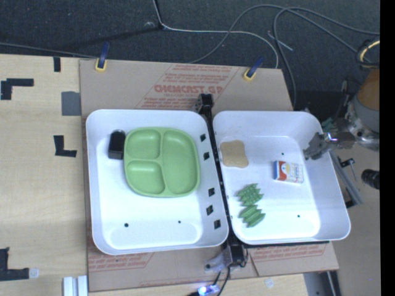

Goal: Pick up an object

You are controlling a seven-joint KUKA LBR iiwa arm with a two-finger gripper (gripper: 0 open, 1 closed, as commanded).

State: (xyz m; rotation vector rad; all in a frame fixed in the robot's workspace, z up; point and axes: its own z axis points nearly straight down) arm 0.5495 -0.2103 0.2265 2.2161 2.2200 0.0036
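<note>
Two white bins sit side by side on the bench. The left bin (102,184) holds a green plate (162,162) with three sections and a small black block (116,144) touching the plate's left edge.

The right bin (327,221) holds three things. A tan slice (234,154) lies near the bin's left wall. A small carton (288,172), white with red and blue on it, lies flat toward the right side. Some green pea pods (250,205) lie below the slice, near the middle of the bin.

The gripper (316,145) is at the right rim of the right bin, up near its top corner. Nothing is between its fingers. I cannot tell if they are apart or together, because they look too small and dark.

The carton is the closest thing to the gripper. It lies below and to the left of it, not touching. The slice and the pea pods are farther off to the left.
</note>
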